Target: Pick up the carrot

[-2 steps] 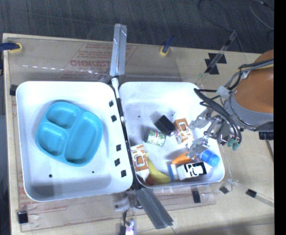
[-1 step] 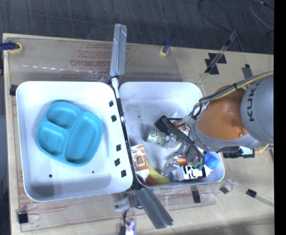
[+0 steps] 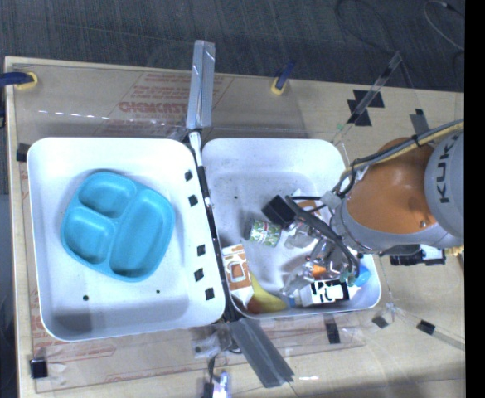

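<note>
Surface (image 3: 101, 98): pale, two white bins (image 3: 55, 309).
End effector (image 3: 312, 262): low in 3 o'clock bin (image 3: 250, 160) (open or shut, cannot tell).
Tip: go slow, pinch carrot's middle.

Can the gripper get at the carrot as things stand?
Probably, though it's tight: the gripper hangs over the right bin beside an orange bit, likely the carrot, with a black-and-white bottle crowding it.

The arm (image 3: 448, 210) is cased in grey, with a rounded orange band (image 3: 389, 196) at its 9 o'clock side. Dark lettering (image 3: 452, 175) is printed on the grey shell.
</note>
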{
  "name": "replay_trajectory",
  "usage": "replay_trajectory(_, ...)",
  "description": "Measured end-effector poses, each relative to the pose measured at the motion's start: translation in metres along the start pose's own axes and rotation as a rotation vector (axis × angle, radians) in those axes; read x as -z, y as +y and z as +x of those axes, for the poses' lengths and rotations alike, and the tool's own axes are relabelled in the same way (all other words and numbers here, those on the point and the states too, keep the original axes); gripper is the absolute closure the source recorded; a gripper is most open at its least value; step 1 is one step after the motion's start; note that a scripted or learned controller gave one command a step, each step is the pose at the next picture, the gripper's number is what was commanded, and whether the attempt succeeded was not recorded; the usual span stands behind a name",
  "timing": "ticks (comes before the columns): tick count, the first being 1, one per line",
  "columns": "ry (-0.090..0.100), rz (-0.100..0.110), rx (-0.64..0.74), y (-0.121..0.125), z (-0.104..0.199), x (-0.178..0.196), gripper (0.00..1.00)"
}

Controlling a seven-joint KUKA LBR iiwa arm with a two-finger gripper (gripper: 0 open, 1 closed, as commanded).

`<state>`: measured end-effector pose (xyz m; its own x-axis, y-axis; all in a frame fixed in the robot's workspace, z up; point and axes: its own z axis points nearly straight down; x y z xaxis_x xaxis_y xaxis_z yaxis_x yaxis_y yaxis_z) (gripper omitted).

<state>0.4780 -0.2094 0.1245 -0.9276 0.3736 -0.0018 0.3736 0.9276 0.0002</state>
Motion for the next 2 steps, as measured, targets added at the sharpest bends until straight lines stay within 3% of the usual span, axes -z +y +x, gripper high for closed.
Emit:
replay_trajectory(1, -0.001, 0.000, 0.024, 0.000, -0.001, 0.062, 0.00)
replay_trajectory(2, 0.002, 0.000, 0.043, 0.000, 0.000, 0.049, 0.00)
